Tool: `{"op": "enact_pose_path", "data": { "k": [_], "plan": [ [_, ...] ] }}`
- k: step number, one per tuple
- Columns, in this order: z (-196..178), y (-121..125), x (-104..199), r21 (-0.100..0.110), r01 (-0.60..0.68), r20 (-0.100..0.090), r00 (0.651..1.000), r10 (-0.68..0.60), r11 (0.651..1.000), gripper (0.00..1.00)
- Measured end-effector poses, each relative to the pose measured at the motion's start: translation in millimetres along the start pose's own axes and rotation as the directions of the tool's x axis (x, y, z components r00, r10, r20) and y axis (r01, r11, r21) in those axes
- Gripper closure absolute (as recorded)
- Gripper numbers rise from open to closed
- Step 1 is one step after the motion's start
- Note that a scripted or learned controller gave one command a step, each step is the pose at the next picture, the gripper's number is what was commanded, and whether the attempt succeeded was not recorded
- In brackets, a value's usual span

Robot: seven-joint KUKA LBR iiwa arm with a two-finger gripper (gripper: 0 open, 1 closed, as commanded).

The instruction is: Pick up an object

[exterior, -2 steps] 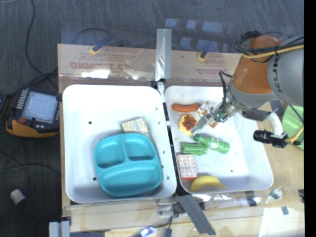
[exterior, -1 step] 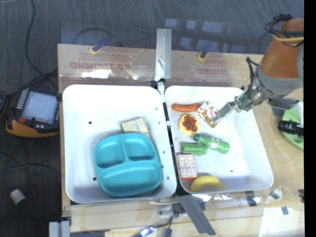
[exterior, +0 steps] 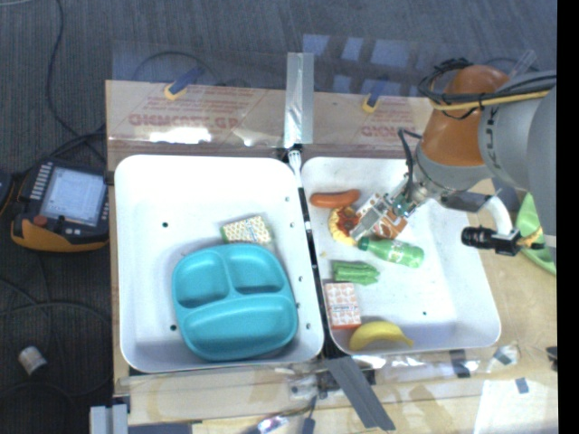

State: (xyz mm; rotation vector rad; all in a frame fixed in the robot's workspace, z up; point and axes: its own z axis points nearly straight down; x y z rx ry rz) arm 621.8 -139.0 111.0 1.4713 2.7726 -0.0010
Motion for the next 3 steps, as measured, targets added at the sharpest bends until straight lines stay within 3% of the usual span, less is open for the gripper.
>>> {"op": "enact_pose_path", "data": {
  "k": [1,2,3],
  "plan": [
    [-9,1,0,-0.002,0.0,-0.002,1.0,0.0,1.0,1.0],
    [-99,67,32,0.0,0.107,-0.001,0.994,-0.107,0.994,1.0],
    [-72,89,69,0.004,-0.266,-0.002,0.964,0.266,0.964,1.0]
  ]
}}
